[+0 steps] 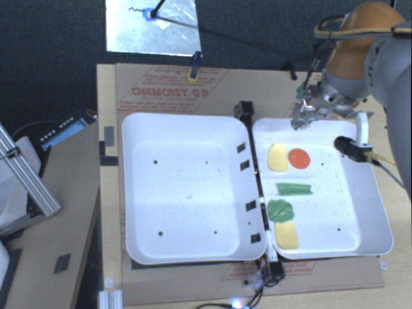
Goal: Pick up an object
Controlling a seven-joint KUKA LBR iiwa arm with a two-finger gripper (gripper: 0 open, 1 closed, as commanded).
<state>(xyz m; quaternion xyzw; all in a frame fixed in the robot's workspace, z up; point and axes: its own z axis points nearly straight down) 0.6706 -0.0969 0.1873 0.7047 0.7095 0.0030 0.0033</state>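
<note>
The right bin (367,198) holds several small objects: a pale yellow piece (277,158), a red-orange disc (299,158), a green strip (294,188), a green leafy piece (280,209) and a yellow piece (287,236) near the front. My gripper (301,120) hangs over the far edge of the right bin, up and slightly right of the pale yellow piece and apart from all the objects. Nothing shows between its fingers, which look close together.
The left bin (187,185) lies beside the right one, joined by a black hinge strip (254,179). A black fitting (351,148) sits on the right bin's far right rim. A cardboard sheet (167,89) underlies both bins, and a shiny metal plate (152,17) lies at the back.
</note>
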